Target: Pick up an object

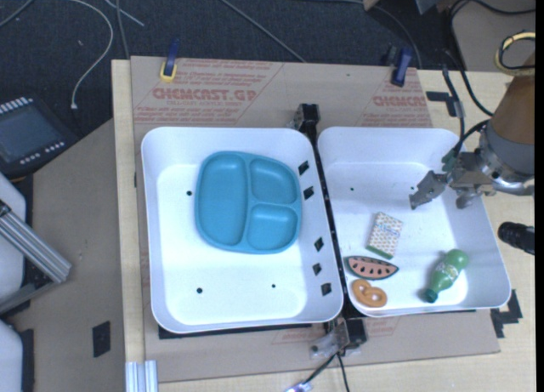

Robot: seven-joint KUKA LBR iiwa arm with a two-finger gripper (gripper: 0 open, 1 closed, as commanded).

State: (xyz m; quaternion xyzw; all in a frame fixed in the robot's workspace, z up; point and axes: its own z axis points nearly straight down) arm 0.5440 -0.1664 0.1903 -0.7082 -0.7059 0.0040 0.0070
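Arm [516,127] enters at the right edge of the frame, mid-height; most of its body is cut off there, leaving an orange-tan band and the grey wrist visible. Gripper [444,190] reaches left from the wrist over the upper right part of the right bin [408,139]. Two dark fingers [423,193] point down and left, spread apart with white bin floor showing between them; nothing is pinched. Fine detail of the fingertips is hard to make out against the shadow.

Right bin contents, all in its lower half and apart from the gripper:
- small patterned packet [386,234], near the centre, tilted; print too small to read.
- watermelon slice toy [372,267], lower left, lying flat, just below the packet.
- round orange-and-white piece [370,294], at the bottom left corner, just beside the slice; cannot tell whether they touch, nor what it is.
- green bottle [445,275], lower right, on its side, cap end toward the bottom edge.

Left bin [170,237] holds a blue divided plate [248,201], three compartments, sitting in the upper centre. A few small dark spots dot the floor.

The bins meet along a dark seam with black clips [320,246]. Printed cardboard [204,93] lies under both; its red lettering is partly hidden by the bin rims.
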